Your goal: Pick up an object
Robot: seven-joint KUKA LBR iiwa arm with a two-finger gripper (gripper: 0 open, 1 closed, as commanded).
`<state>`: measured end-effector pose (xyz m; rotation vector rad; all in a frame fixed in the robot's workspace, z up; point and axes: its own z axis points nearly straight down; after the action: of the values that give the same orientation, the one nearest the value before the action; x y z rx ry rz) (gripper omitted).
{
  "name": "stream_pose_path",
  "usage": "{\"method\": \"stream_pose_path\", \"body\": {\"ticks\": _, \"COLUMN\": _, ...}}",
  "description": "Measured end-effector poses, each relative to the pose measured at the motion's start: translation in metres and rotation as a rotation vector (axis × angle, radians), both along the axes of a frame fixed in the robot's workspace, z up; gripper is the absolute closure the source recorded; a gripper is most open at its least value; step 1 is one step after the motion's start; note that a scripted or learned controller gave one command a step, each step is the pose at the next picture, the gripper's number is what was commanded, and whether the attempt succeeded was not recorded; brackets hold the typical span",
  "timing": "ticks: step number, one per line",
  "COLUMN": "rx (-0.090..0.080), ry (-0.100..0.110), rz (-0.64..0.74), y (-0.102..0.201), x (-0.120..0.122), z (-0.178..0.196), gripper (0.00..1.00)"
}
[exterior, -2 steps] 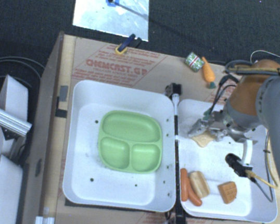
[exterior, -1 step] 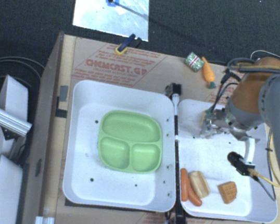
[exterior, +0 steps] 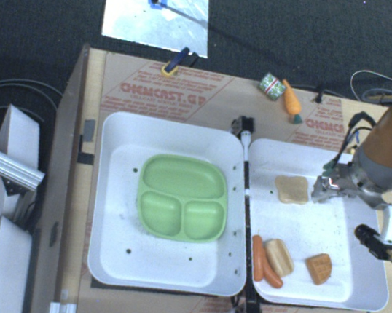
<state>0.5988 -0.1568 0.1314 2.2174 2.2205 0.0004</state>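
Item: toast slice (exterior: 293, 189), lying flat in the upper part of the right bin (exterior: 363, 289), at right of centre in the frame. Gripper (exterior: 321, 190) stood just beside the slice's right edge, level with it, so the slice lay directly to frame-left of the jaws; its slightly longer axis ran left to right. Jaw state could not be told (tips too small and blurred). Legible writing: "CHEMCAST G.P." in red on the brown board (exterior: 192, 89) above the bins.

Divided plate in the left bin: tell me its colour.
Light green. The divided plate lies in the left bin, seen best in the camera view.
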Motion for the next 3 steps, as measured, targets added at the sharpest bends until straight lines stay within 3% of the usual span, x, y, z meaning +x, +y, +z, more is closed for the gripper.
{"method": "stream_pose_path", "body": {"ticks": 1, "rx": 0.001, "ry": 0.000, "rz": 0.001, "y": 0.001, "x": 0.000, "z": 0.000, "gripper": 0.00}}
{"method": "stream_pose_path", "body": {"ticks": 2, "rx": 0.002, "ry": -0.003, "rz": 0.003, "y": 0.065, "x": 0.009, "z": -0.043, "gripper": 0.00}}
{"method": "stream_pose_path", "body": {"ticks": 3, "rx": 0.000, "ry": -0.005, "rz": 0.003, "y": 0.048, "x": 0.035, "z": -0.044, "gripper": 0.00}}
